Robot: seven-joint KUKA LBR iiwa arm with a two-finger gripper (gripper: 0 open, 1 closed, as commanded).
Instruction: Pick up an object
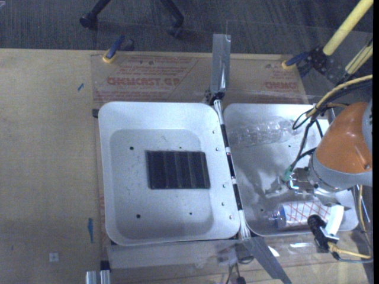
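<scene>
Two bins sit side by side on your bench, and all the action is in the right bin (260, 120). Start at the near edge: a tube-like object with a white-and-red check pattern (303, 213) lies on the bin floor close to the front wall, its dark cap end pointing toward the divider and its body running back toward the arm's side, so the long axis lies roughly left-to-right across the view. Just above it, the gripper (283, 185) hangs low over the bin floor under the orange-banded wrist (346, 144). You cannot tell from this angle how wide the gripper is set, and nothing is visibly caught in it.

So the relation that matters: the checked tube lies just beside the gripper, on its near side, toward the front wall, and not under it. By my judgement the next move calls for a short shift toward the front, with the closing direction set across the tube's axis.

Farther back, a clear crumpled plastic piece (260, 134) rests near the rear wall, well apart from the gripper and hard to read against the white. The left bin (118, 123) holds a dark ribbed slab (177, 170).
</scene>
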